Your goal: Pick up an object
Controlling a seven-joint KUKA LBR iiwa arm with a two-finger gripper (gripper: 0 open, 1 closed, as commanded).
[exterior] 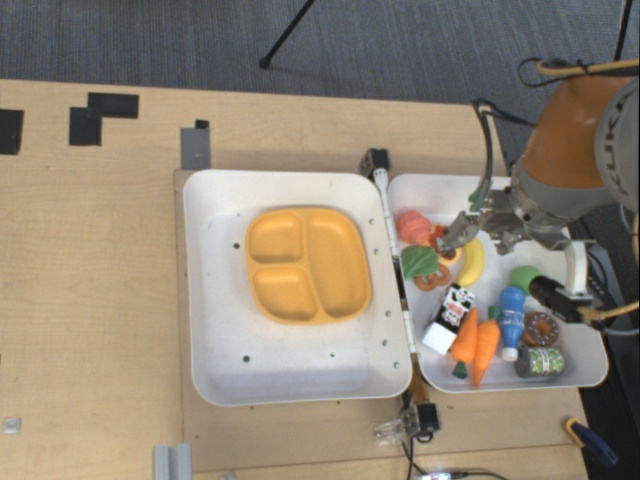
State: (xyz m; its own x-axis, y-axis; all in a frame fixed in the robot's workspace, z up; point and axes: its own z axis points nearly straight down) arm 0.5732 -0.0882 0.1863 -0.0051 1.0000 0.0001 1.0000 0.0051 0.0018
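Note:
The right bin [590, 366] holds several toys. A pink-red piece [412, 226] lies at its far left, with a green leafy piece [420, 261] and an orange ring [433, 280] below it. A yellow banana [472, 263] lies in the middle. My gripper [458, 234] hangs low over the bin between the pink-red piece and the banana, just above the banana's top end. The grey and orange arm [575, 148] reaches in from the right and hides the bin's far right corner.
Toward the front of the right bin lie a black-and-white carton [450, 318], two carrots [476, 344], a blue bottle [512, 318], a green ball [524, 277] and a can [541, 362]. The left bin [215, 268] holds an orange divided plate [305, 265].

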